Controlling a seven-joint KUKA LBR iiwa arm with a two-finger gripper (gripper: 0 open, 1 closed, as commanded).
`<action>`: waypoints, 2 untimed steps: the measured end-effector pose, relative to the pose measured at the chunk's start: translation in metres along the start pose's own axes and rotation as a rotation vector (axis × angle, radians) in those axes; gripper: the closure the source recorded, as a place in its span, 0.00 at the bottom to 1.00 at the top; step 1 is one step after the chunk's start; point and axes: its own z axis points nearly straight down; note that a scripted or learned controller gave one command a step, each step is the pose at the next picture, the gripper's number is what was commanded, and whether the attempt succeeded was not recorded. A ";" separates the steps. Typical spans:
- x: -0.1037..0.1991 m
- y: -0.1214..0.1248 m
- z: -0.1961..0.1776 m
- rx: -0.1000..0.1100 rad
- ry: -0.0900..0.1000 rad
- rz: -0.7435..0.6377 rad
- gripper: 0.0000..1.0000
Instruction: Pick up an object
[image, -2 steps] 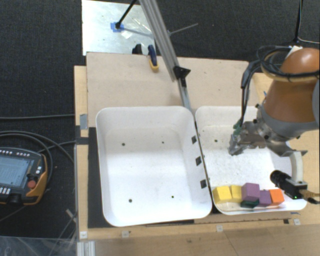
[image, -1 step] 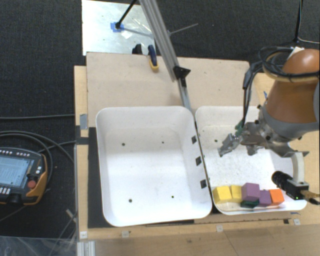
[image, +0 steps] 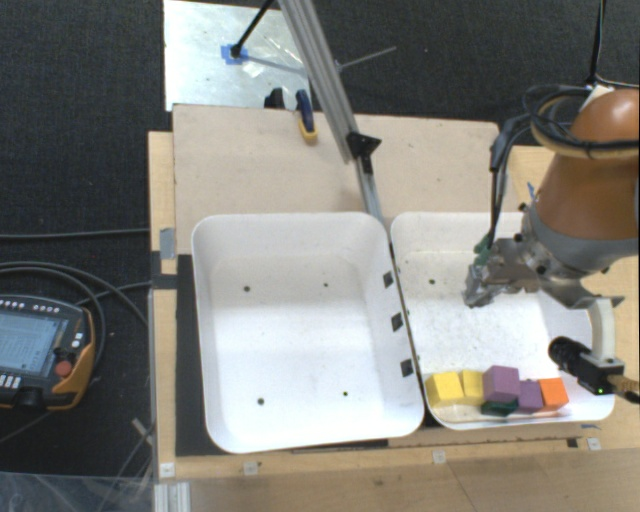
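Note:
My gripper (image: 482, 291) hangs over the middle of the right bin (image: 432, 262), above its bare floor. No object shows between its fingers. Several small blocks lie in a row along the near edge of that bin: two yellow blocks (image: 455, 386), a purple block (image: 502, 380), a dark green piece (image: 498, 407), a lighter purple block (image: 529, 395) and an orange block (image: 553, 392). The blocks sit well toward the camera from the gripper. The grey arm with its orange band (image: 590, 165) covers the bin's right side.
The left bin (image: 215, 250) stands beside the right one, with black clips along the shared wall. A slanted metal pole (image: 330, 90) crosses the back of the bench. A teach pendant (image: 40, 350) and cables lie on the floor at left.

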 end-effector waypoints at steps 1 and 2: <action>0.000 0.000 0.000 0.001 0.000 0.000 0.00; 0.000 0.001 -0.011 -0.002 -0.001 -0.006 1.00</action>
